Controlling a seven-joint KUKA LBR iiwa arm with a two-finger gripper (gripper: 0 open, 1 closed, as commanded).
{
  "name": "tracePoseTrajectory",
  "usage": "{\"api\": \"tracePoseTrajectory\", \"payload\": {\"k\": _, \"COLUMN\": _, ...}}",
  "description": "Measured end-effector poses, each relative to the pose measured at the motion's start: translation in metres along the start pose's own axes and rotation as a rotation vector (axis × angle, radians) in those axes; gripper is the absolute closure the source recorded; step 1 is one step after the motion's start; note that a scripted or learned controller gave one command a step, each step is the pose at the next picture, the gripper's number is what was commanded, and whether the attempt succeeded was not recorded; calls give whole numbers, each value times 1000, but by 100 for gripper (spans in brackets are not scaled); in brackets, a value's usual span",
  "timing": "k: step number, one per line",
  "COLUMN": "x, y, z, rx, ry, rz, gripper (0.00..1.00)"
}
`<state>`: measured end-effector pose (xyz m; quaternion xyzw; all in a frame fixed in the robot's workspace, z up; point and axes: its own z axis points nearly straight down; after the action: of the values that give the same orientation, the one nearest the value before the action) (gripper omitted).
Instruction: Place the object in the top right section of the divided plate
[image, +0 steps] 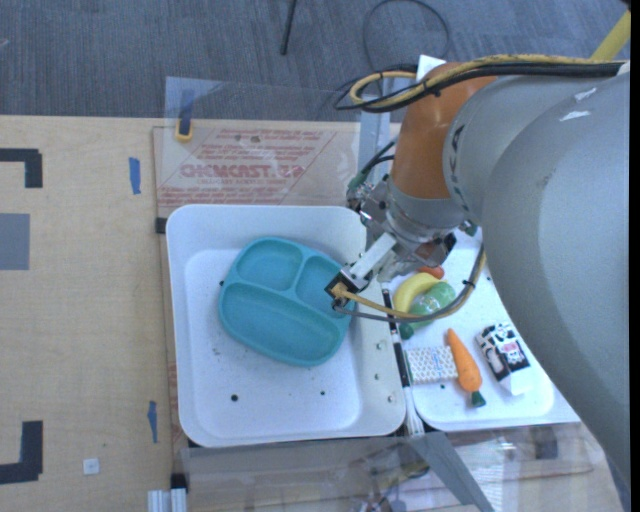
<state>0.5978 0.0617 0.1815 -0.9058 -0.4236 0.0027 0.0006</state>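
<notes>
Your gripper (418, 258) hangs just right of the teal divided plate (280, 305); the wrist hides whether it grasps anything. A banana (412, 291) and a green fruit (439, 297) lie beside it. Farther right of the plate are a carrot (462, 362), a checked pad (430, 365) and a black-and-white carton (503, 353).

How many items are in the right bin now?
5: a banana and a green piece touching it, just below the arm; nearer the front, a pad, a carrot and a carton. The arm may hide more.
</notes>
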Motion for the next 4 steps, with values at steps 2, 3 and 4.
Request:
{"api": "tracePoseTrajectory", "payload": {"k": 2, "x": 18, "y": -33, "z": 67, "rx": -7, "ry": 15, "rz": -72, "gripper": 100}}
{"api": "tracePoseTrajectory", "payload": {"k": 3, "x": -2, "y": 46, "z": -1, "rx": -4, "ry": 2, "rz": -765, "gripper": 100}}
{"api": "tracePoseTrajectory", "payload": {"k": 4, "x": -4, "y": 48, "z": -8, "rx": -3, "ry": 2, "rz": -760, "gripper": 100}}
